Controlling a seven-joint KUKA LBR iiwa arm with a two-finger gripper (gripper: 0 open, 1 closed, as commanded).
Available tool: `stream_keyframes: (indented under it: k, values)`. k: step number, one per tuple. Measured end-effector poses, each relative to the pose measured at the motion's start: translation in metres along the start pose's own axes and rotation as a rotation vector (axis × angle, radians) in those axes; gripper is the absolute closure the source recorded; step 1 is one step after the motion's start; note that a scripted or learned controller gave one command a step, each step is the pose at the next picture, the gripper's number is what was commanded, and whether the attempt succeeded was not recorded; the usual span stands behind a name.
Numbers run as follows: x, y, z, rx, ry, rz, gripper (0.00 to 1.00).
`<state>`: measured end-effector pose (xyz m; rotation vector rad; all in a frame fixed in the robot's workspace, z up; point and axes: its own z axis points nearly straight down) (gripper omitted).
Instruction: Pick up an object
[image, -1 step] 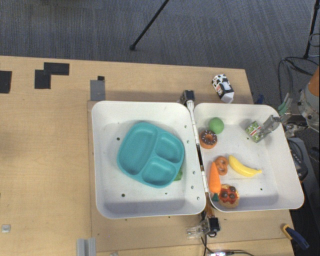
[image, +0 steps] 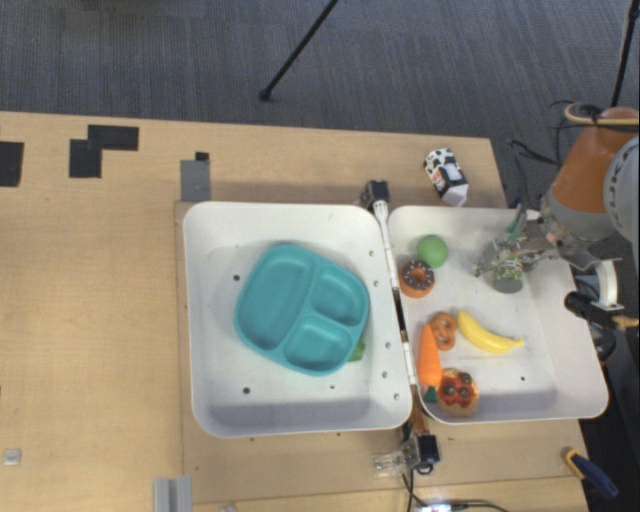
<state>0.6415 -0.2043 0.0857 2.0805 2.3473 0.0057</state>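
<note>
The right bin (image: 560, 400) holds a green ball (image: 432, 250), a round brown and orange piece (image: 416, 277), a yellow banana (image: 488, 335), an orange carrot (image: 429, 358), a small orange item (image: 443, 330) and a red and dark item (image: 457, 392). My gripper (image: 505, 265) hangs low over the bin's far right part, right of the green ball and above the banana. Something greenish shows at its tip, but I cannot make out what it is.
A teal divided plate (image: 303, 307) lies in the left bin (image: 215, 400), with a bit of green under its right edge. A black-and-white carton (image: 445, 175) stands on the bench behind the right bin. Clamps sit along the ridge between the bins.
</note>
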Motion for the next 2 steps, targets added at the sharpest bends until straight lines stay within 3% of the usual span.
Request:
stream_keyframes:
  k: [1,2]
  values:
    - [-0.001,0.002,-0.013,-0.005,-0.003,-0.002,1.00]
    - [0.054,0.010,-0.085,0.003,0.000,0.245,1.00]
